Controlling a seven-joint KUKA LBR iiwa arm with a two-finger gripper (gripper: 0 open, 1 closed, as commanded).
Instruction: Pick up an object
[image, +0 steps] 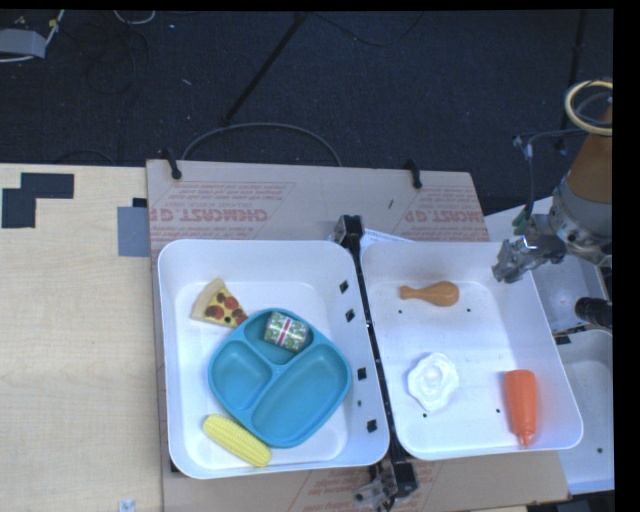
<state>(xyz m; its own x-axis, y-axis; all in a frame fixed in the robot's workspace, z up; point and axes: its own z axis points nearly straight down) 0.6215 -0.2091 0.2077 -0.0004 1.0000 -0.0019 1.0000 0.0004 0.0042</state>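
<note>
Camera view, slanted down on bench (70, 350). Two white bins side by side. Left bin (180, 270): pizza slice (219, 304) upper left, blue divided plate (279, 377) centre with small can (286, 331) in its top compartment, corn cob (236, 441) at lower left, touching plate rim. Right bin (470, 440): drumstick (431, 293) near top, white fried egg (432, 380) centre, carrot (520, 405) lower right. Hand (512, 262) above right bin's upper right corner, nothing visibly held; spread or pressed together, cannot tell.
</note>
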